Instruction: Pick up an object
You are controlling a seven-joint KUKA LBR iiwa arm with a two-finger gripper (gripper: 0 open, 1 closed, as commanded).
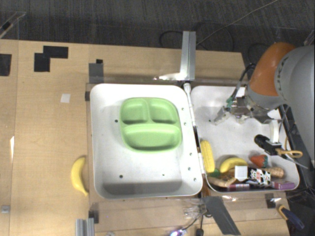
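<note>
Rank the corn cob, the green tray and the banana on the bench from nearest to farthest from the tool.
From the tool, in the right bin's upper part:
1. Corn cob, at the right bin's left wall.
2. Green tray, in the middle of the left bin.
3. Banana, on the bench left of the left bin.

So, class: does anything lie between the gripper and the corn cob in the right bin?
Nothing visible does. The gripper hangs over bare white floor of the right bin, and the corn cob lies beyond it by the divider.

A light wooden bench (44, 146) is set on dark grey carpet (123, 14), over which a thin cable (256, 9) is trailed.
</note>
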